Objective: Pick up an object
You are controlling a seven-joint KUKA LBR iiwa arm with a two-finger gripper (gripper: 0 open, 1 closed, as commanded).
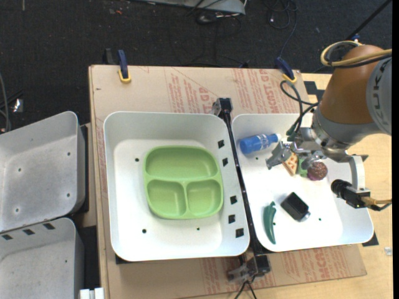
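Note:
My gripper (293,156) hangs over the middle of the right bin (349,229), with the orange and grey arm above it to the right. Directly under it lies a cluster of small objects: a tan wedge-shaped piece (290,164), a green piece (305,165) and a dark red round piece (317,170). A blue bottle with a white end (257,142) lies just left of the gripper near the bin's left wall. A black block (295,206) and a green pepper-shaped piece (270,222) rest nearer the front of the bin.
The left bin (124,229) holds a light green divided plate (184,180). A black divider with clamps (234,161) runs between the bins. White panels (37,167) lie off the bench at the left. Cables trail by the arm at the right.

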